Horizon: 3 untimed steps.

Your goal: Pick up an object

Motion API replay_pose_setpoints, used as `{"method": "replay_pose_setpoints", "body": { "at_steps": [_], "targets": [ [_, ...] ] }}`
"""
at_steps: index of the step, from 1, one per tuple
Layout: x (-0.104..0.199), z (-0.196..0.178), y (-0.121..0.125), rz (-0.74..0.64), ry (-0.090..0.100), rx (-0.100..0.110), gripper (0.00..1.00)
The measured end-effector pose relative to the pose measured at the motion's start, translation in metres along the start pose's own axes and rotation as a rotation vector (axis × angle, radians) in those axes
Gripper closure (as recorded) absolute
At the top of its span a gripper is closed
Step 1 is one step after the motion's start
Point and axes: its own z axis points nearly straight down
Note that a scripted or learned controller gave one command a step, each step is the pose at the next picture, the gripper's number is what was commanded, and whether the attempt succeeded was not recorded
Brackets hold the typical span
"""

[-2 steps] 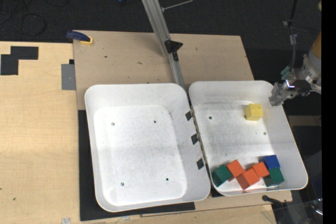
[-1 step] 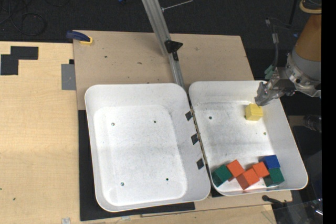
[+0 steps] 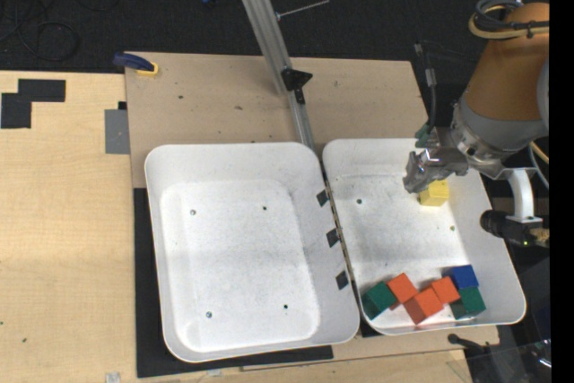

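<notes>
Yellow block (image 3: pixel 435 194) is the thing we take the task to turn on, since it lies closest to the end effector (image 3: pixel 421 170); it sits in the far part of the right bin (image 3: pixel 386 159), just beside the metal fingers and a little to their right and nearer side. We judge that the two are touching or nearly so, but we cannot tell from this slanted view whether the block is between the fingers or merely next to them, and we cannot tell whether the end effector is released or clenched. The block looks roughly cubic, so we see no long axis that would set the approach. As we read it, the coming move depends on that small offset: the end effector would need to shift slightly right and toward the near side to centre over the block before closing. The other candidates lie well apart from it, clustered at the near right corner of the same bin: an orange block (image 3: pixel 403 287), a green block (image 3: pixel 380 297), a blue block (image 3: pixel 463 277) and others packed against them. The left bin (image 3: pixel 179 161) stands alongside on the bench (image 3: pixel 215 99). We can read no brand, label or writing on anything here.
</notes>
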Motion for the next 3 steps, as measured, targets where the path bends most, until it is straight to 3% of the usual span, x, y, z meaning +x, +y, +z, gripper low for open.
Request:
{"method": "replay_pose_setpoints", "body": {
  "at_steps": [3],
  "targets": [
    [0.149,0.031,-0.004,0.000,-0.001,0.002,1.00]
  ]
}}
